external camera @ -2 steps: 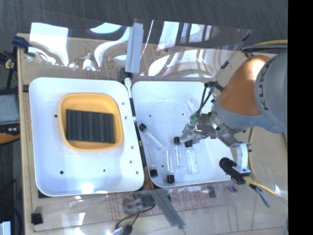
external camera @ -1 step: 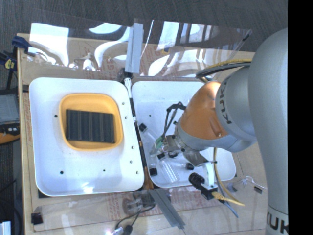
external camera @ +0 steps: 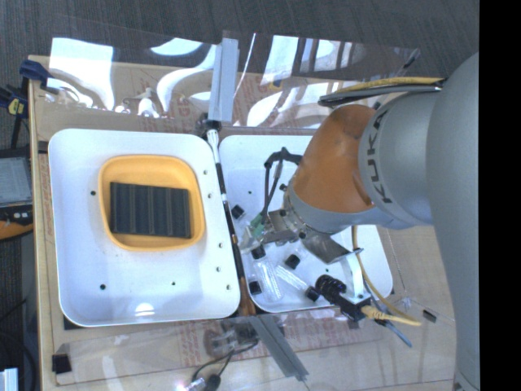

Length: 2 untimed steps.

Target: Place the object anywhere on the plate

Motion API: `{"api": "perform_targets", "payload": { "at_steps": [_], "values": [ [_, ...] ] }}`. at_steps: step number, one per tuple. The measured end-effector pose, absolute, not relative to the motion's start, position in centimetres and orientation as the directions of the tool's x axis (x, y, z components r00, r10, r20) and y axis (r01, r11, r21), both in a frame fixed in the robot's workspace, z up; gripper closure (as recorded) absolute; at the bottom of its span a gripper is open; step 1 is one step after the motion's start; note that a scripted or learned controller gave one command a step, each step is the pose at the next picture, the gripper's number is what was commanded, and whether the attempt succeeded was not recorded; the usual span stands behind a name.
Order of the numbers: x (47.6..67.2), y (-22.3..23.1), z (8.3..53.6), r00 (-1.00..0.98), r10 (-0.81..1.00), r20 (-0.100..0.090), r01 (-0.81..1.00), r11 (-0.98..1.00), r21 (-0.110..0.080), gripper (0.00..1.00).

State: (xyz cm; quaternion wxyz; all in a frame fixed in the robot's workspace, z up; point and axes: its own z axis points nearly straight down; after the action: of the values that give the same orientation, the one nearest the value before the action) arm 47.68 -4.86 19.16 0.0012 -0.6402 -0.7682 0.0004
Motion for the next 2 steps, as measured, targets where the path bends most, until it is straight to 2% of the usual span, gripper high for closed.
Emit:
{"api": "perform_targets", "payload": {
  "at_steps": [1, 2],
  "values": [
    [55.09, -0.55, 23.1, -0.359, 0.933, 0.001, 0.933, 0.359, 0.0, 1.0],
    [55.08, -0.54, 23.09, -0.36, 0.933, 0.001, 0.933, 0.36, -0.001, 0.0]
  ]
}}
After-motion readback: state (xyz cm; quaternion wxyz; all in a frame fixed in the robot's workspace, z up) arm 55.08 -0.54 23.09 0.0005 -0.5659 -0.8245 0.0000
